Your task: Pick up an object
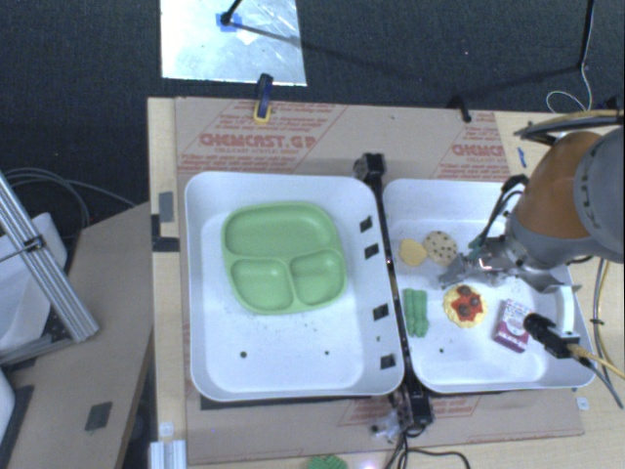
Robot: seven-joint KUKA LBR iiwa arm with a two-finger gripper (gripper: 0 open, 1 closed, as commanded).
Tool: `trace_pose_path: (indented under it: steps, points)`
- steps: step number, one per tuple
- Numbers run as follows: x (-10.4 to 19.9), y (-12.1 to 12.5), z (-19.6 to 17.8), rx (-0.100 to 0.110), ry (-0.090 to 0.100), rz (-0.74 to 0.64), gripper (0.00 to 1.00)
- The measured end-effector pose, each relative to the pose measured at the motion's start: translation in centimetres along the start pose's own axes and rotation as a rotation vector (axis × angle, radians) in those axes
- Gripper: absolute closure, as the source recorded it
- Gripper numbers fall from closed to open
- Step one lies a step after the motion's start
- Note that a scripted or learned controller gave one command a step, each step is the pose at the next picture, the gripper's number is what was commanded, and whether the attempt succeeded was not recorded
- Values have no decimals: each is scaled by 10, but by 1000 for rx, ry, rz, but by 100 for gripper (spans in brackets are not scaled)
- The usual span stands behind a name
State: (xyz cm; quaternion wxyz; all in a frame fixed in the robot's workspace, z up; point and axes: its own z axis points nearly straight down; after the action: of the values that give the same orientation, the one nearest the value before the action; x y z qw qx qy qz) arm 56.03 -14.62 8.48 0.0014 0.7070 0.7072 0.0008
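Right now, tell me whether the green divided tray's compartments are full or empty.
Empty. The green divided tray lies flat in the left bin, and all three compartments show only bare green plastic.

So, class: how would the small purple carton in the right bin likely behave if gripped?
The purple carton looks boxy and flat-sided, so probably stiff and unlikely to roll. It seems small, so likely light and prone to sliding when nudged.

Dark carpet floor [78,86], shiny foil sheet [232,27], tan bench [107,291] at left.
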Motion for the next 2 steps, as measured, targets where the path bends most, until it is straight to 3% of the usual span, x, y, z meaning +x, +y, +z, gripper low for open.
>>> trace_pose_path:
  steps: [1,2]
  points:
    - [0,33,0,-2,0,-4,0]
    - [-40,-26,1,6,1,4,0]
